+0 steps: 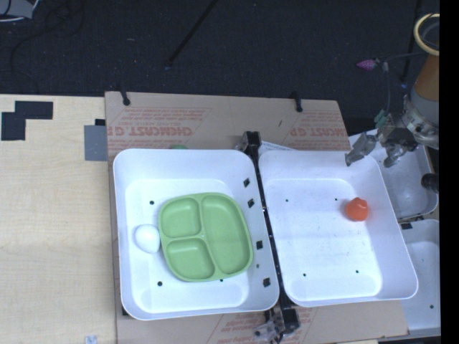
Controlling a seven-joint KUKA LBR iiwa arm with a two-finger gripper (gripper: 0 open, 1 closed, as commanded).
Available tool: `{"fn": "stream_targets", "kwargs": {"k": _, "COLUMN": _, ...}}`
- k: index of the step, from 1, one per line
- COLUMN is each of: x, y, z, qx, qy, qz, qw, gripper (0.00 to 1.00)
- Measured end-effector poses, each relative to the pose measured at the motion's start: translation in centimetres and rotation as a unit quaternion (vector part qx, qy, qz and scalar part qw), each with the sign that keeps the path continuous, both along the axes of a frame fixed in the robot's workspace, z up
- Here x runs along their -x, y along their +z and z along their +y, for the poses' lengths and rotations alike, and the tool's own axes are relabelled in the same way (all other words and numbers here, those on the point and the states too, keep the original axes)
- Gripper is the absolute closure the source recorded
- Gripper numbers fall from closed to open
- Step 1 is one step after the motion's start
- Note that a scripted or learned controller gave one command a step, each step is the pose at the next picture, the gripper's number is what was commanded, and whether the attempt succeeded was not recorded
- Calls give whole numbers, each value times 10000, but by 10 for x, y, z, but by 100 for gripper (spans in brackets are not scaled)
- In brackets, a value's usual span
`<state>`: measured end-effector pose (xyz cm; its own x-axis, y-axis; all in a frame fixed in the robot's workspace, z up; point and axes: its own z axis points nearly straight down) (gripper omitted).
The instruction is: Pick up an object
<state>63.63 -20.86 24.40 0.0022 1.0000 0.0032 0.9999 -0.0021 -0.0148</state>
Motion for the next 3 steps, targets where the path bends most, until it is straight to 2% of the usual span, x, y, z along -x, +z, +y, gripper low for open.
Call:
{"fn": "stream_targets", "kwargs": {"k": 1, "x": -2, "y": 9, "z": 0, "qx": 16, "qy": 12, "qz": -70, "qw": 10000, "gripper": 0}}
{"fn": "stream_targets", "kwargs": {"k": 2, "x": 2, "y": -35, "z": -1, "qx": 12, "qy": 12, "qz": -46, "qw": 10000, "gripper": 0}}
{"fn": "stream_targets", "kwargs": {"k": 3, "x": -3, "y": -97, "z": 5, "qx": 8, "qy": 32, "qz": -47, "qw": 10000, "gripper": 0}}
